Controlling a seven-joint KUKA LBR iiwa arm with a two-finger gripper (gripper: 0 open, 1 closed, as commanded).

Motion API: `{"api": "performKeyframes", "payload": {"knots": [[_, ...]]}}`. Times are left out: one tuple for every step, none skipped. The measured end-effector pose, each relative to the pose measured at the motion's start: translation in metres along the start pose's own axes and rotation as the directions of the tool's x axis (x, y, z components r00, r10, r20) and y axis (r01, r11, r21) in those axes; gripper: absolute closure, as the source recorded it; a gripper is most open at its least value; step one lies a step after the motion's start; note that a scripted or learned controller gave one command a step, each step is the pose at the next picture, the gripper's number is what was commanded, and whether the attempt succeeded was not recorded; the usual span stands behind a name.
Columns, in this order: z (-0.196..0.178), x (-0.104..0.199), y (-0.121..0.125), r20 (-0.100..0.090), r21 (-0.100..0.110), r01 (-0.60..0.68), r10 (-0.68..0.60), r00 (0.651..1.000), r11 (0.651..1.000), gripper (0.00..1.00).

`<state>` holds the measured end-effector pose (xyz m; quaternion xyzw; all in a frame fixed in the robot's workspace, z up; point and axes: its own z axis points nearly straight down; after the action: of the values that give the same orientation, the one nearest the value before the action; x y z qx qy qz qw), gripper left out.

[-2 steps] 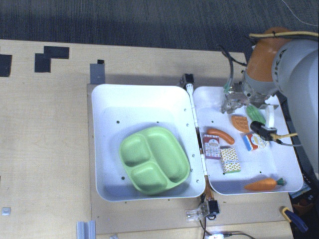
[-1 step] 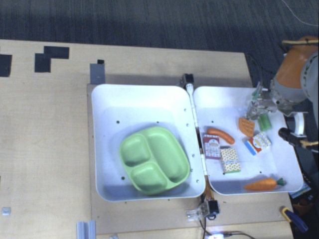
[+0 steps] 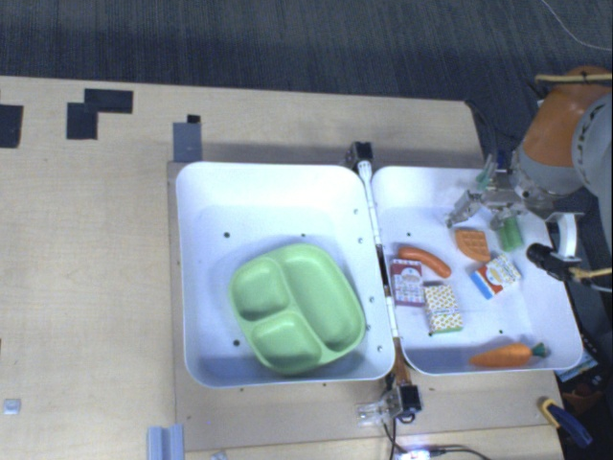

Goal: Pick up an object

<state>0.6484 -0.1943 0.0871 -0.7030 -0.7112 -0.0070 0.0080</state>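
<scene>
My jaws [image 3: 476, 217] hang spread open, nothing in them, just above the waffle [image 3: 471, 244] in the right bin [image 3: 421, 185]. To do it well: drop straight, pinch its sides, lift slow. Can't tell how high I am; green thing [image 3: 509, 232] half hidden by me.

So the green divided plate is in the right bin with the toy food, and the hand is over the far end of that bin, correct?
Not quite. The camera view shows the green divided plate in the left bin, alone. The toy food, such as the carrot and sausage, lies in the right bin, and the hand is over that bin's far end.
</scene>
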Motion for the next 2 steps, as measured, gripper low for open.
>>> {"api": "performKeyframes", "payload": {"knots": [[-0.011,-0.005,0.001,0.017,-0.011,0.003,-0.003,1.0,1.0,1.0],[-0.014,-0.011,0.022,0.023,-0.007,-0.005,0.005,1.0,1.0,1.0]]}}
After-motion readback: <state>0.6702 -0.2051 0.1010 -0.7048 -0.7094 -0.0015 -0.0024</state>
